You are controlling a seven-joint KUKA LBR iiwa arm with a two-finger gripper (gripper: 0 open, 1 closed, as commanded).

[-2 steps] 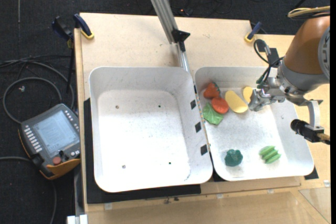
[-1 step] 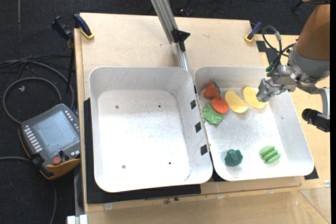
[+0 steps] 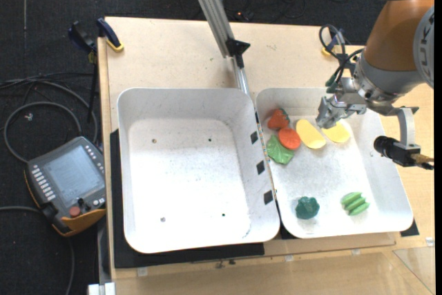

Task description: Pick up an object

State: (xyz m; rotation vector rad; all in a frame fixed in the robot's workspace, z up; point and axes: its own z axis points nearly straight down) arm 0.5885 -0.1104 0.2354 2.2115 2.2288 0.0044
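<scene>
Claw, grip state indiscernible, above yellow pieces at the right bin's twelve o'clock; likely light, smooth, slippery: grasp across narrow width.

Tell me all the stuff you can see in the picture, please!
Left bin: one, white, left side of the bench.
Right bin: one, white, right side of the bench.
Yellow pieces: two, yellow, upper part of the right bin, below the pincer.
Orange-red pieces: two, orange-red, right bin near the divide between the bins.
Light green piece: one, green, right bin, touching the orange-red pieces.
Dark green piece: one, dark green, lower part of the right bin.
Ridged green piece: one, bright green, lower right of the right bin.
Handheld controller: one, grey and orange, on the floor left of the bench.
Arm: one, grey and orange, reaching in from the right.
Pincer: one, grey, over the yellow pieces.
</scene>
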